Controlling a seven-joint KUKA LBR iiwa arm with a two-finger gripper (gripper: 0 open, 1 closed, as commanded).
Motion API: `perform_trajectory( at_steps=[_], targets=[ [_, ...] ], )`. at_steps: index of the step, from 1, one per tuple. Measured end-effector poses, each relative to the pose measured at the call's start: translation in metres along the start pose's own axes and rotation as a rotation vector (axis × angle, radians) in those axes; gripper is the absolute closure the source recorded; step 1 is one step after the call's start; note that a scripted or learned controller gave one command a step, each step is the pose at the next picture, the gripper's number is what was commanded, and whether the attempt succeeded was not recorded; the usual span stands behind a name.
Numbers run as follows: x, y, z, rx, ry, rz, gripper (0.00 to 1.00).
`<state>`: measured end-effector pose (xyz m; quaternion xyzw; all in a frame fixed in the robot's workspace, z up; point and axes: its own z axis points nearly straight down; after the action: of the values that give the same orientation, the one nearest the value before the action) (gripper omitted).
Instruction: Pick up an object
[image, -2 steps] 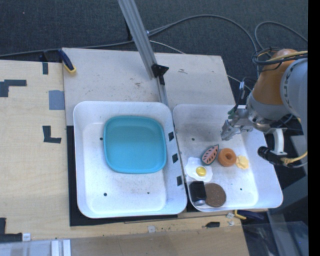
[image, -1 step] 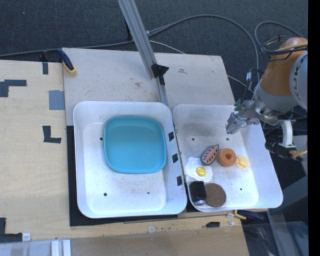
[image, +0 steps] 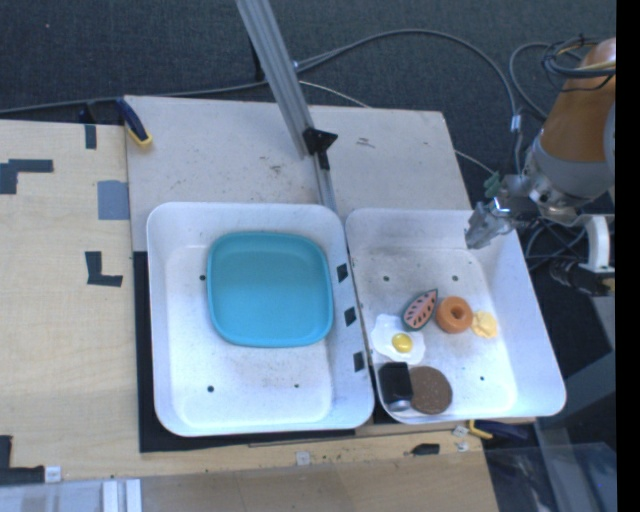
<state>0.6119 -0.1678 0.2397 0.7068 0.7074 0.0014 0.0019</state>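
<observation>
I see the small objects grouped in the right bin (image: 520, 300): an orange ring (image: 456, 315) beside a watermelon slice (image: 420, 310), a small yellow piece (image: 485, 324), a fried egg (image: 400, 343), a black block (image: 396, 382) and a brown disc (image: 431, 390). My gripper (image: 483, 226) hangs over that bin's upper right corner, well apart from them, and I cannot tell how its jaws stand. The left bin (image: 180, 300) holds a teal plate (image: 270, 289).

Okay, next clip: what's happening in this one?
The arm's gripper hangs over the upper right rim of the right bin, with nothing visibly in it. The toy food lies lower in that bin: a fried egg, a donut, a brown disc. The left bin holds a blue plate.
</observation>
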Motion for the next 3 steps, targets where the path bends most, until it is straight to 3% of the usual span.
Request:
perform_trajectory(
  at_steps=[1,3],
  targets=[
    [0.000,0.001,-0.049,0.001,0.000,0.000,1.00],
    [0.112,-0.022,-0.035,0.005,0.002,-0.004,1.00]
  ],
)
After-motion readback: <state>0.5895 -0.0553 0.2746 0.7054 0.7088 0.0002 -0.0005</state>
